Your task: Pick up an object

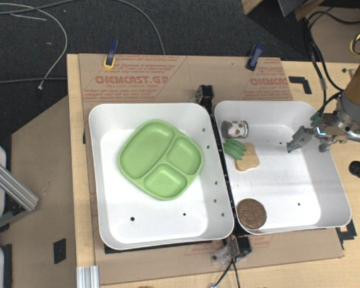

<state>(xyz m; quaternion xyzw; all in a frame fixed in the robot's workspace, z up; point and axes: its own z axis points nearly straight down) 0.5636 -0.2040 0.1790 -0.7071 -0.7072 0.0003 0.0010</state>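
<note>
We see the grey two-finger gripper (301, 139) over the right shallow white bin (324, 185), fingers spread wide, gripping nothing.

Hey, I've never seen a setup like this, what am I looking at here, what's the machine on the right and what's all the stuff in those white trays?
This is one camera looking down at a slant on a bench with two shallow white bins. The machine at the right is a robot arm; its gripper hangs over the right bin, with nothing between its fingers. Its job is to pick up an object. The left bin holds a green divided plate. In the right bin, near the left wall, lie a small can, a green toy piece beside a tan cookie-like piece, and a brown round disc near the front corner. Blue clamps pin the board under the bins.
</note>
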